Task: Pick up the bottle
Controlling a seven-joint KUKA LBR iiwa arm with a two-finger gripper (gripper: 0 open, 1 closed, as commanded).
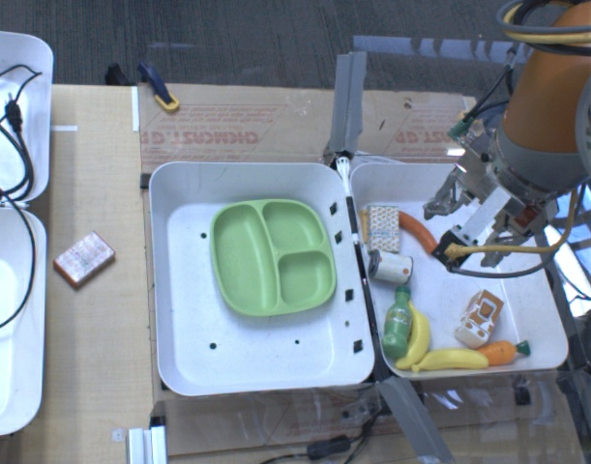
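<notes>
The bottle (pixel 398 323) is small and green, lying in the right bin (pixel 546 303) near its left wall, cap end toward the back. It touches a yellow banana (pixel 436 353) on its right. My gripper (pixel 446 227) hangs over the back middle of the right bin, up and to the right of the bottle and well apart from it. Its fingers (pixel 440 201) stand open with nothing between them, just beside an orange carrot-like piece (pixel 417 231).
The right bin also holds a waffle-patterned packet (pixel 380 225), a white cylinder (pixel 390 267), a small white and orange box (pixel 480 317) and a carrot (pixel 503 353). A green divided plate (pixel 273 256) lies in the left bin (pixel 179 288). A yellow cable (pixel 498 249) loops under the wrist.
</notes>
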